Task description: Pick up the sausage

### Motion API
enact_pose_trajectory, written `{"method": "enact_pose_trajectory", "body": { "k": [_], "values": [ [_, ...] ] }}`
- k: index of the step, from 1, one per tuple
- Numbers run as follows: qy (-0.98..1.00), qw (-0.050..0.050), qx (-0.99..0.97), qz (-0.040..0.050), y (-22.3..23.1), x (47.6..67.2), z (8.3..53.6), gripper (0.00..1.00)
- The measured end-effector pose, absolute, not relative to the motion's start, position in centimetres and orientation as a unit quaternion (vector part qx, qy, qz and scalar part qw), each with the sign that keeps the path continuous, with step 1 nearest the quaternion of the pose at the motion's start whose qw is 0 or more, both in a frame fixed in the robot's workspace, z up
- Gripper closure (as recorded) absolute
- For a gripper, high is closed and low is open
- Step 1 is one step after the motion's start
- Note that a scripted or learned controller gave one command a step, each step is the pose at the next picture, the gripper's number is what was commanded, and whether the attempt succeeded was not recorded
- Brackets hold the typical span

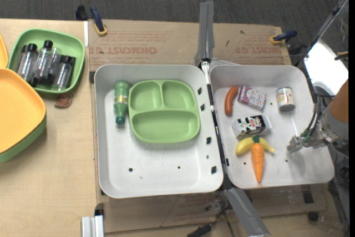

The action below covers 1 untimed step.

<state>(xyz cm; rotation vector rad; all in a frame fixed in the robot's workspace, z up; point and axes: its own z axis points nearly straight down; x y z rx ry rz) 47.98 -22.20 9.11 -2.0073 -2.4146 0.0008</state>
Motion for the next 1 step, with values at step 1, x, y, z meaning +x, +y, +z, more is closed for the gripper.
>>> {"method": "enact_pose_trajectory", "body": {
  "k": [1],
  "values": [
    [-0.768,0.001,-0.64,0.0001,-22.19,48.01,9.98,1.0]
  ]
}}
